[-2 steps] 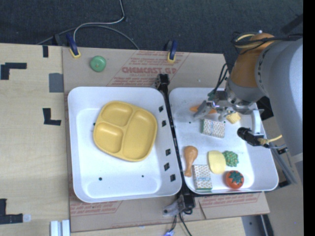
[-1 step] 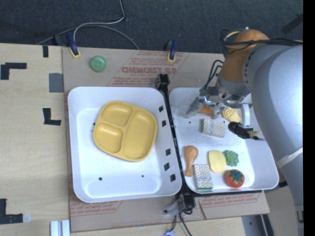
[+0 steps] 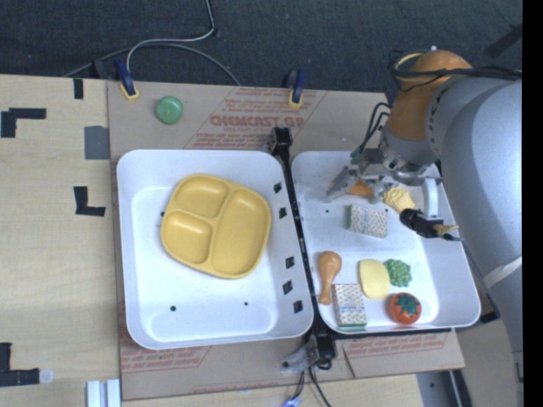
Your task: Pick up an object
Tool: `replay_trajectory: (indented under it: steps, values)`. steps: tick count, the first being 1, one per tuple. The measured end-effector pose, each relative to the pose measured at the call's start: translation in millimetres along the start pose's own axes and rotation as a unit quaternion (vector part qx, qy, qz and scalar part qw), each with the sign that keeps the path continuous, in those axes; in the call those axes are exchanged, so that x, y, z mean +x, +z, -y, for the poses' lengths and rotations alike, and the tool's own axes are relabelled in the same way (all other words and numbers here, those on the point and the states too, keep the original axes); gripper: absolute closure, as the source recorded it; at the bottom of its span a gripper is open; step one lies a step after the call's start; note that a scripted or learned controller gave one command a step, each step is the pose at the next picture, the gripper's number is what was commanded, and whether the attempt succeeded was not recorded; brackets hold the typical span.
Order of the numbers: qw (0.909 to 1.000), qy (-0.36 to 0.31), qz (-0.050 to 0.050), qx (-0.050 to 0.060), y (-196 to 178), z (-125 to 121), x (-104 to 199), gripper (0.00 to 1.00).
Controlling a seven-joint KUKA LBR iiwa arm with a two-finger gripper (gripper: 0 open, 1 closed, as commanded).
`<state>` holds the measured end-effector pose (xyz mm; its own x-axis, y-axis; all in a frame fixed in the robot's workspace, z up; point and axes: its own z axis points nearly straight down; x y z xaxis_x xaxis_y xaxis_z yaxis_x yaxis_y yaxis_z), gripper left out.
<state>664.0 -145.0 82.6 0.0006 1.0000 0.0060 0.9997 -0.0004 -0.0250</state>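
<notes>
Orange food piece point(image 3: 361, 189) lies in the right bin point(image 3: 450, 261), directly under the tool point(image 3: 366, 175); whether the tool grips it, I cannot tell. A speckled block point(image 3: 368, 220) sits just below, a yellow tray point(image 3: 215, 225) far left.

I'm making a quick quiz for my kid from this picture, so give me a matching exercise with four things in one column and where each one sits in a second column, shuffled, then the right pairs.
Things:
1. Yellow divided plate
2. Green ball
3. Red tomato
4. Drumstick

Places:
A. Near corner of the right bin
B. On the cardboard above the left bin
C. Right bin, next to the divider between the bins
D. Inside the left bin

Pairs: 1-D, 2-B, 3-A, 4-C
</notes>
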Motion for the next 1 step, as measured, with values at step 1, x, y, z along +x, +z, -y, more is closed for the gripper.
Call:
replay_trajectory:
  steps: [1]
  values:
    - [0.9999,-0.001,0.004,-0.013,-2.6,32.5,-6.1,0.00]
